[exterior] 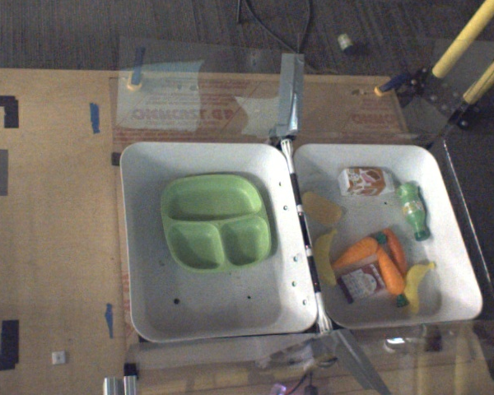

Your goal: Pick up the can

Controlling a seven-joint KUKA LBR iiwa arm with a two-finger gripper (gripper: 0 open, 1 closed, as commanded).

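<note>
In the right bin [449, 262], a short brown-and-white labelled container [366, 181] lies on its side near the back wall. A dark red container with a white label [362, 283] lies near the front, wedged against two orange carrots [370, 253]. Both are small and blurred, and I cannot tell which of them is the can. Nothing is touching either of them.
A green bottle [413, 212] lies right of the brown container. Two yellow bananas [417, 285] [324, 257] and a tan flat piece [323, 209] also lie in the right bin. The left bin [140, 245] holds a green divided plate [216, 221]. Yellow-handled tools [469, 31] stand at the back right.
</note>
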